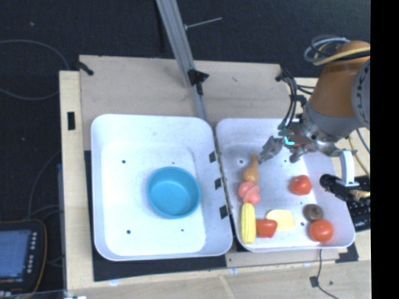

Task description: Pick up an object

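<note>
The arm [336,95] enters from the right and holds the end effector [283,149] above the upper part of the right bin [232,136]. Its two fingers [270,149] stand spread apart with nothing between them; the end effector is open and carries no object.

Contents of the right bin, placed relative to the end effector:
- A tan, pear-shaped piece [251,170] lies just below and to the left, near the left finger but apart from it.
- A pink piece [250,193] lies below that one, the two nearly touching.
- A yellow corn cob [247,222] lies further below, along the bin's left wall.
- A red piece [266,228] sits just beside the cob, touching a pale yellow piece [282,218] on its right.
- A red tomato [300,185] lies below and to the right, near.
- A brown round piece [313,212] and a second red tomato [321,230] lie well below and to the right, close together near the bin's lower right corner.

The left bin [106,136] sits well to the left of the end effector and holds a blue bowl [174,192], upright, mouth up.

Both bins rest on the bench [137,86].
</note>
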